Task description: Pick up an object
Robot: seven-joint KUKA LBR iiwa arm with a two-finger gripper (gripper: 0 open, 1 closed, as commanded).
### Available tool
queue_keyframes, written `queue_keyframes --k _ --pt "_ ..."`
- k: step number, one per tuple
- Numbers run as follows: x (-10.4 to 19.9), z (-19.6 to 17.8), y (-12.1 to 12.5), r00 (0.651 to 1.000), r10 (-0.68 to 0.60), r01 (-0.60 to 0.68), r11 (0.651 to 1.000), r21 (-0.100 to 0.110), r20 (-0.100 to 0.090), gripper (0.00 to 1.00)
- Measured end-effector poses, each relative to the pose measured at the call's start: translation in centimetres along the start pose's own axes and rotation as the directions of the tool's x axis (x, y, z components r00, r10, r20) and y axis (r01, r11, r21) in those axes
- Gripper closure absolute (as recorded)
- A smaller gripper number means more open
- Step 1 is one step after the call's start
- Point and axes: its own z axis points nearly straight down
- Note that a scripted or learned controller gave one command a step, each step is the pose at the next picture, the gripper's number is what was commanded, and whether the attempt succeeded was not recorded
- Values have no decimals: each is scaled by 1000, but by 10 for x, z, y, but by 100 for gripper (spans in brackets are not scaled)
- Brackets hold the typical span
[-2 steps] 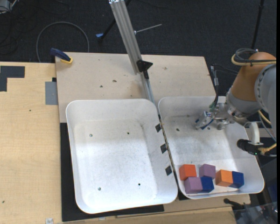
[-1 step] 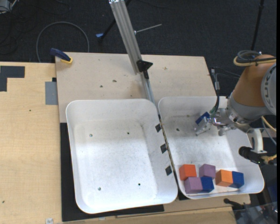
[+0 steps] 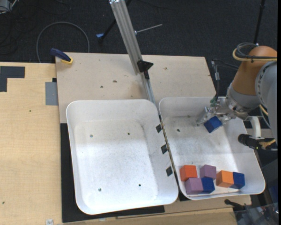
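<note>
Nearest of all, along the near edge of the right bin [image 3: 253, 163], sits a tight huddle of blocks, pushed together as if they slid down to the low side. Going by size, the desk [image 3: 107, 78] comes first, a pale board carrying both shallow white bins side by side; the left bin [image 3: 77, 125] takes up the desk's near left part, and the two share a middle wall fixed with small black clips. Next is the arm [image 3: 250, 81], reaching in over the desk's right edge, bent down toward the far half of the right bin. Its end effector [image 3: 214, 115] hangs just above the bin floor, and a blue block [image 3: 212, 124] looks pinched between its fingers, tilted on one corner, which suggests it has been lifted rather than resting flat. Then the huddle itself: an orange block [image 3: 188, 172], a purple block [image 3: 208, 171], a second purple block [image 3: 194, 185], a small blue block [image 3: 208, 185], another orange block [image 3: 225, 178], and a blue one [image 3: 238, 179] at the near right corner.
</note>
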Motion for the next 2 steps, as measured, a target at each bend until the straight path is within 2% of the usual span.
queue_keyframes --k 1,2 --pt "1 -10 2 1000 -7 7 1000 -1 2 100" --pt "10 -209 -13 1000 -2 2 1000 -10 3 100"
